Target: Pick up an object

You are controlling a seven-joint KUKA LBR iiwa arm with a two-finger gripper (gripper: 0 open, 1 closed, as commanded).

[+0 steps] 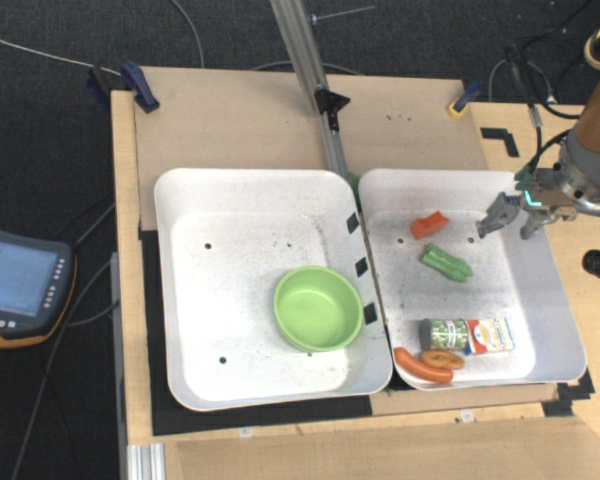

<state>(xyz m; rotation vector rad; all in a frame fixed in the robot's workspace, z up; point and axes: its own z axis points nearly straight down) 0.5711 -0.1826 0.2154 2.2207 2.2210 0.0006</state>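
Note:
My gripper (512,220) hovers over the right bin's (545,268) far right part, its two fingers spread apart with nothing between them. To its left lies a small orange-red block (429,225). Below that block rests a green pepper-like piece (446,263). Near the bin's front edge lie a small carton with green and red print (467,335) and an orange-red hot dog (423,365). A light green bowl (318,308) sits in the left bin (220,268), toward its front right.
A grey metal pole (308,68) slants down from the top to the gap between the bins. Blue and yellow clamps (140,86) hold the wooden bench's back edge. A handheld pendant (20,286) lies off the bench at left.

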